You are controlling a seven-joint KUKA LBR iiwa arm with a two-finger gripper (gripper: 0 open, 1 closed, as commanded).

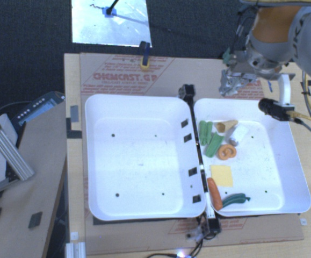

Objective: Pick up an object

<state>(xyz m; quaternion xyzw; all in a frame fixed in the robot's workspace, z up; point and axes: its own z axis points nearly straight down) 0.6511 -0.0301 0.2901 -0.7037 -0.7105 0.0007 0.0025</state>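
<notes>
Left bin [139, 155] is white and shallow, at 9 o'clock from the right bin [284, 160]. In the right bin, near its left wall, from 12 to 6 o'clock: green pods [210, 138], a tan cone [226, 126], a grey piece [234, 136], an orange ring [227, 152], a yellow square [222, 175], a carrot [214, 193] and a green pepper [234, 199] approx. beside it. Gripper [231, 86] hangs at 12 o'clock above the right bin's back rim, w/ nothing between its fingers; how far they are apart, I cannot tell.
</notes>
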